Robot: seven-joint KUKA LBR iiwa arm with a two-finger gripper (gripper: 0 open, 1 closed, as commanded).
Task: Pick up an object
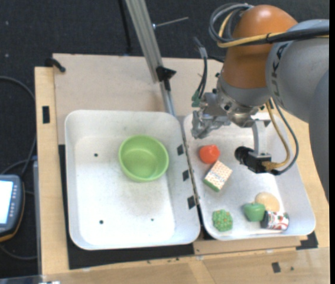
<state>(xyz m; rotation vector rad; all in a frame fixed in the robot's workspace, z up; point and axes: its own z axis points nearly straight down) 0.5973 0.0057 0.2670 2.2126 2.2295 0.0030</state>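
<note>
The gripper point(201, 126) hangs over the far end of the right bin point(300, 209); whether it is spread or pressed together I cannot tell. Just below it in the view lies a red ball point(209, 154), apart from it. A block point(217, 176) sits beside the ball. A green bowl point(143, 158) rests in the left bin point(81, 218).
</note>
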